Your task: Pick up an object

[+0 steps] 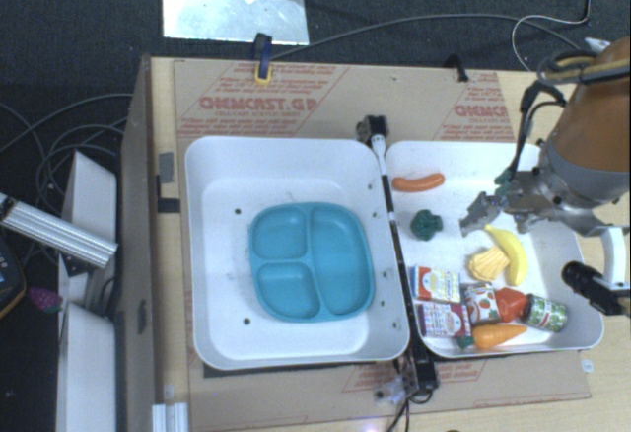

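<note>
On the bench we see the left bin (pixel 222 183) holding a blue divided plate (pixel 311 259). In the right bin (pixel 590 322) lie a sausage (pixel 418 182), a green broccoli (pixel 426 223), cartons (pixel 439 302), corn (pixel 486 264), a banana (pixel 509 252) and a carrot (pixel 498 333). Our tool (pixel 483 213) hovers just above the banana, fingers slightly parted, gripping nothing.

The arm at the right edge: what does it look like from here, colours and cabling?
The arm has a wide orange band above a grey wrist section. Thin dark cables loop beside it at upper left. The gripper is grey metal, angular, with dark parts behind it.
</note>
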